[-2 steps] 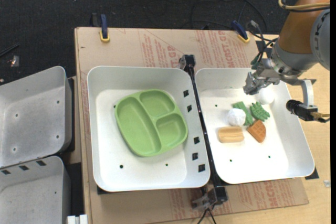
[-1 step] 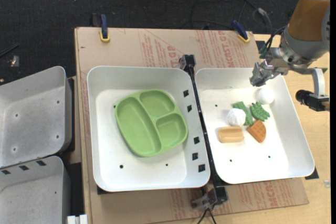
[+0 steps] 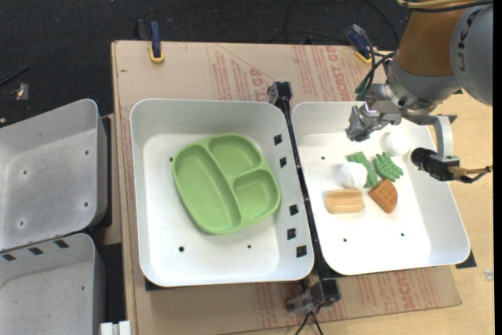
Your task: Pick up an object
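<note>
Grey arm with two-finger gripper (image 3: 361, 127) is hovering over the right white bin (image 3: 439, 243); whether it is released or clenched, I cannot tell.

Smooth tan bread-shaped block (image 3: 344, 202), orange ridged wedge (image 3: 384, 196), green leafy plastic pieces (image 3: 379, 167) and a white round ball (image 3: 351, 175) are lying close together there. A glossy green divided plastic plate (image 3: 226, 182) is resting in the left white bin (image 3: 157, 247), on a brown cardboard sheet (image 3: 212, 67) over dark speckled floor (image 3: 70, 4).

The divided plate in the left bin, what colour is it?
Light green; the divided plate shows plainly in the camera view.
</note>
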`<state>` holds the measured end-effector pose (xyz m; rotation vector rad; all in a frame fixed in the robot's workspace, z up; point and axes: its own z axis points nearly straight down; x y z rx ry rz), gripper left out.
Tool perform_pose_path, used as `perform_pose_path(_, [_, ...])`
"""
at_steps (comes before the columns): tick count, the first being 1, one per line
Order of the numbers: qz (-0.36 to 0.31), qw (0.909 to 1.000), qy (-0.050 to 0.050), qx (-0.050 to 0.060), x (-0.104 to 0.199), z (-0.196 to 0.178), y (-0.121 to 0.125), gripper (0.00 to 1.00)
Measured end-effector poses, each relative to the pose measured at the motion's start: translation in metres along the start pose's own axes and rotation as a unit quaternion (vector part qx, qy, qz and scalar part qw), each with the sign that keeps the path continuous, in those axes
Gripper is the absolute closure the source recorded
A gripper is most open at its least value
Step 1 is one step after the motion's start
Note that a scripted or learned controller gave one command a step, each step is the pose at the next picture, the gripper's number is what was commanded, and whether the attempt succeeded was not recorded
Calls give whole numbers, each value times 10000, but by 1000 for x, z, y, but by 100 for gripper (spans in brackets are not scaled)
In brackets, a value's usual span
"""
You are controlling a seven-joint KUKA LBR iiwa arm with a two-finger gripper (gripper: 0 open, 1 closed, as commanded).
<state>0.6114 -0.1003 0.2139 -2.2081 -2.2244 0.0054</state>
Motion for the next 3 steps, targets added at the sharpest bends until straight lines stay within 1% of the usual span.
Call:
perform_pose_path(1, [2, 10000, -4, -1, 44, -3, -6, 100])
perform_pose_path(2, [-4, 10000, -2, 6, 104, 4, -23, 100])
perform_pose_path(3, [-7, 10000, -7, -9, 161, -1, -26, 100])
